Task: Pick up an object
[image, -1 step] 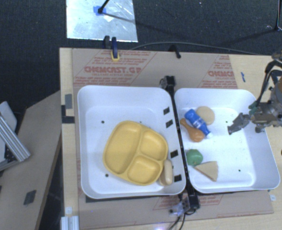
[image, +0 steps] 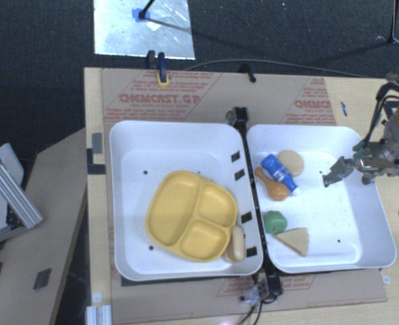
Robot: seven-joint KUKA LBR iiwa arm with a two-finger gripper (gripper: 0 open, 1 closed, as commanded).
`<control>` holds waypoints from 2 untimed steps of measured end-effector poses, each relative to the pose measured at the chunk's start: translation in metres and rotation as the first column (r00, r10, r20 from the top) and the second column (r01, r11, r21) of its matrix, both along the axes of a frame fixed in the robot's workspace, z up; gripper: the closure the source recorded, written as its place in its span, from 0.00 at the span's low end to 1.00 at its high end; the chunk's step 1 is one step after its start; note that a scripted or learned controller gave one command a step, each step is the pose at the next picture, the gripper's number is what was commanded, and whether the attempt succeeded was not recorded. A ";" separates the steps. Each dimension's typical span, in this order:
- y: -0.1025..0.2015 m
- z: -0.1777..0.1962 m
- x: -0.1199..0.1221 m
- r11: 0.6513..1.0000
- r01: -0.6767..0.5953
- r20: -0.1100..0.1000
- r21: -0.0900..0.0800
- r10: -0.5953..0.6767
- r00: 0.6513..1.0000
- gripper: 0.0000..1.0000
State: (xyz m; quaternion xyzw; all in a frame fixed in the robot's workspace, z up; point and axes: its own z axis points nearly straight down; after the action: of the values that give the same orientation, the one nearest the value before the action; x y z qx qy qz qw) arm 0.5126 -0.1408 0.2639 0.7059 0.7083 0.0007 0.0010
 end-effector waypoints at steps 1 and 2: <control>-0.003 -0.045 0.007 1.000 0.002 -0.003 0.001 -0.002 1.000 0.00; -0.006 -0.096 0.017 1.000 0.002 -0.005 0.001 -0.002 1.000 0.00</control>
State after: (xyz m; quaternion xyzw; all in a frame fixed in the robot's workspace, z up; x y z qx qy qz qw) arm 0.5295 -0.1465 0.1678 0.7066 0.7076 -0.0005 -0.0011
